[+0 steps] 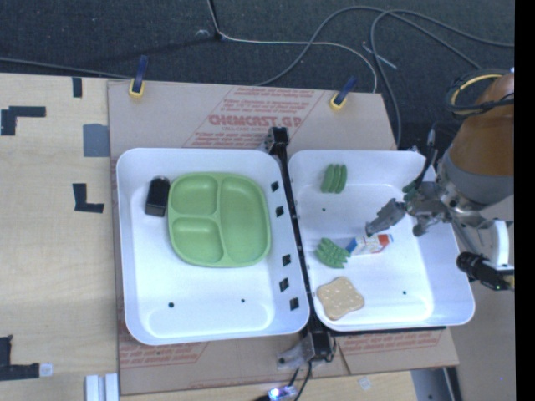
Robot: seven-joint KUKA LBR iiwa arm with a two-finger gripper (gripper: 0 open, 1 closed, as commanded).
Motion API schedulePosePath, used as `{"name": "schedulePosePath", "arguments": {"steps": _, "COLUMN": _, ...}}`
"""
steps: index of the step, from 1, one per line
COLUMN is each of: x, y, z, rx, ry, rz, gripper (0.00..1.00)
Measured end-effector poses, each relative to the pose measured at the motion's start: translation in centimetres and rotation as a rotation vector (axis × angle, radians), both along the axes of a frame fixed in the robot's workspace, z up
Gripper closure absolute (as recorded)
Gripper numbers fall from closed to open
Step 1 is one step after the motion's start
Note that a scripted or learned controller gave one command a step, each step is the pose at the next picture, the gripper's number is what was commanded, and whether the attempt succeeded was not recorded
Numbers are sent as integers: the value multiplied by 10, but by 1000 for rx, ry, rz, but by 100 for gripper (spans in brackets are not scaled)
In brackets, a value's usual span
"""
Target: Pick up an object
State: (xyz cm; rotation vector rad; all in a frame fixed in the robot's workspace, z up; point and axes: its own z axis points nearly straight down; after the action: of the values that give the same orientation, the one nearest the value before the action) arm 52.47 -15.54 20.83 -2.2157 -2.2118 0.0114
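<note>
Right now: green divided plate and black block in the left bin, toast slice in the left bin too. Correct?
Not quite. The toast slice lies in the right bin, near its front edge. The camera view shows the green divided plate and black block in the left bin, as you said.

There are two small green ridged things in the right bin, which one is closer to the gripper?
The lower one, lying beside the small red, white and blue item under the gripper. The other green piece sits farther off, near the bin's back edge.

arm (483,153) cut off at right edge, small tube (374,244) perhaps partly hidden under gripper (386,217)
</note>
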Motion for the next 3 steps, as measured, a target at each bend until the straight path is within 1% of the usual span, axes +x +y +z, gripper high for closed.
{"name": "schedulePosePath", "arguments": {"steps": 1, "x": 3, "y": 0, "z": 6, "rx": -2, "ry": -11, "rz": 3, "gripper": 0}}
{"name": "schedulePosePath", "arguments": {"steps": 2, "x": -1, "y": 2, "z": -38, "rx": -2, "ry": -7, "rz": 3, "gripper": 0}}
{"name": "schedulePosePath", "arguments": {"steps": 3, "x": -8, "y": 12, "z": -94, "rx": -1, "ry": -5, "rz": 3, "gripper": 0}}
